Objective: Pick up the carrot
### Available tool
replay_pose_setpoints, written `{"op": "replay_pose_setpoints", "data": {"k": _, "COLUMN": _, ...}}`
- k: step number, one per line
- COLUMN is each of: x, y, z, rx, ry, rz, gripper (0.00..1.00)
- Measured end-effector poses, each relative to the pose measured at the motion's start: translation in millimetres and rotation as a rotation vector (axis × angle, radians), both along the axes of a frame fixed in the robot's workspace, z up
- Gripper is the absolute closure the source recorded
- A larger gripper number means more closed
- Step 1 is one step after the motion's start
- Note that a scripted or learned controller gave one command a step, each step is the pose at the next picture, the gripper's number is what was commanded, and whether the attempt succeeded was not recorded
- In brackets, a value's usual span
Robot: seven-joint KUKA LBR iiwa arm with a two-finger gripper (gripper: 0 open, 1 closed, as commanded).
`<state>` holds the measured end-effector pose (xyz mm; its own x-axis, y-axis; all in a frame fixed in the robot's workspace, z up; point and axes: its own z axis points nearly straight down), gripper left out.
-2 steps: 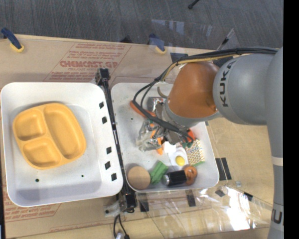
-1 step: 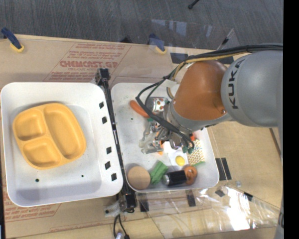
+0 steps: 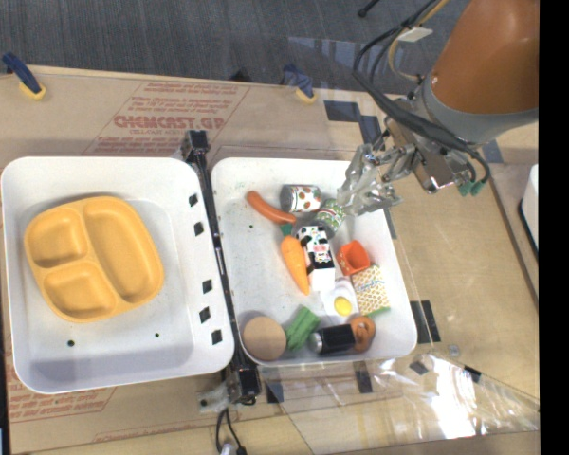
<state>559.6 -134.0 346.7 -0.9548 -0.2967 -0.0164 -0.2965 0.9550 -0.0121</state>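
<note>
1. Gripper [image 3: 368, 190] hanging over the upper right corner of the right bin [image 3: 229, 254], reaching in from the right under the orange band [image 3: 488, 45] of the arm; metal fingers spread apart, nothing between them.
2. Just beside the fingertips, to their left: a small can [image 3: 301, 198] with a spotted label, lying on its side.
3. Further left, a red-brown sausage [image 3: 268, 208], slanted.
4. Below the can, a black-and-white carton [image 3: 315, 248], and touching its left side the carrot [image 3: 295, 263], orange, lying lengthwise with its green end toward the bottom of the bin, apart from the gripper.
5. Right of the carton: an orange cup [image 3: 354, 256] and a waffle-patterned piece [image 3: 372, 290].
6. Along the bottom edge: a tan egg-shaped ball [image 3: 263, 337], a green vegetable [image 3: 302, 328], a black cylinder [image 3: 337, 339].
7. In the left bin [image 3: 38, 368], well apart: a yellow divided plate [image 3: 92, 257].
</note>
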Motion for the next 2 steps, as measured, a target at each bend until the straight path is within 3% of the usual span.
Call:
{"op": "replay_pose_setpoints", "data": {"k": 1, "x": -2, "y": 1, "z": -7, "rx": 0.004, "ry": 0.014, "rz": -0.001, "gripper": 0.0}}
{"op": "replay_pose_setpoints", "data": {"k": 2, "x": -13, "y": 3, "z": -234, "rx": 0.013, "ry": 0.037, "rz": 0.021, "gripper": 0.0}}
